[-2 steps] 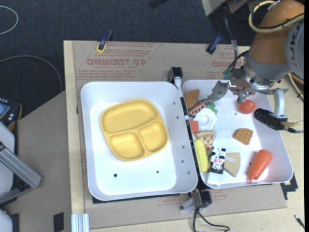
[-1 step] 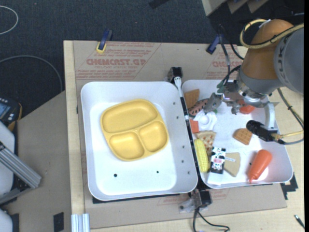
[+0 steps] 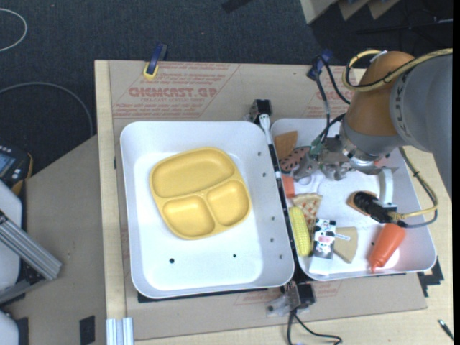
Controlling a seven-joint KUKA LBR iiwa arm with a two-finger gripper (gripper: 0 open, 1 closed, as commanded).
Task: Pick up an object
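Over the right bin (image 3: 424,254) we see the gripper (image 3: 321,162) low among toys, grip state unclear, nothing visibly lifted yet.

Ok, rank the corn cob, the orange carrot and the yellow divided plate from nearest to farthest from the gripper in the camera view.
Gripper sits at the top of the right bin.
1. Corn cob: right bin, left edge, below the gripper.
2. Orange carrot: right bin, lower right corner.
3. Yellow divided plate: left bin.

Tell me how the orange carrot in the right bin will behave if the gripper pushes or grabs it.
The carrot looks tapered and rounded, so a push would probably roll or pivot it. Its glossy surface suggests hard plastic, likely stiff, light, and slippery. It lies near the right bin wall, which may crowd a grasp.
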